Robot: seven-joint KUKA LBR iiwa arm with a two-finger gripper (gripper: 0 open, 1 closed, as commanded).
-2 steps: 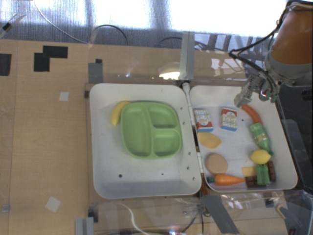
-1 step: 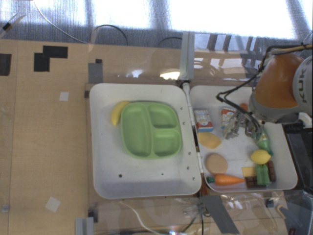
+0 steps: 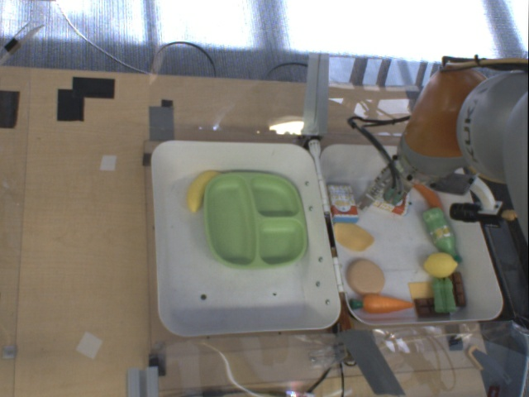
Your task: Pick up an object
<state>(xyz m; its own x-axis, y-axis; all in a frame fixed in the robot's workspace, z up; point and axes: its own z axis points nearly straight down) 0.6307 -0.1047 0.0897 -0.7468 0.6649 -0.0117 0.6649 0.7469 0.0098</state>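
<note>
Nearest the lens, along the right bin's (image 3: 494, 304) front edge, lies a carrot (image 3: 385, 304), with a tan round piece (image 3: 365, 275) just behind it and a yellow wedge (image 3: 353, 237) behind that. Toward the front right corner sit a cheese block (image 3: 419, 289), a brown bar (image 3: 426, 307) and a dark green piece (image 3: 444, 294), with a lemon (image 3: 440, 264) and a green bottle (image 3: 439, 230) behind them. A small carton (image 3: 342, 201) stands near the wall between the bins. Over the back of this bin the arm hangs — its pincer (image 3: 387, 190) points down just beside a flat white-and-red packet (image 3: 395, 205), but whether it is spread or pressed together cannot be told. An orange piece (image 3: 427, 193) shows beside the wrist. On the tabletop (image 3: 74, 246), the left bin (image 3: 240, 321) carries a green tray (image 3: 254, 219) with a banana (image 3: 197, 190) touching its left rim.
</note>
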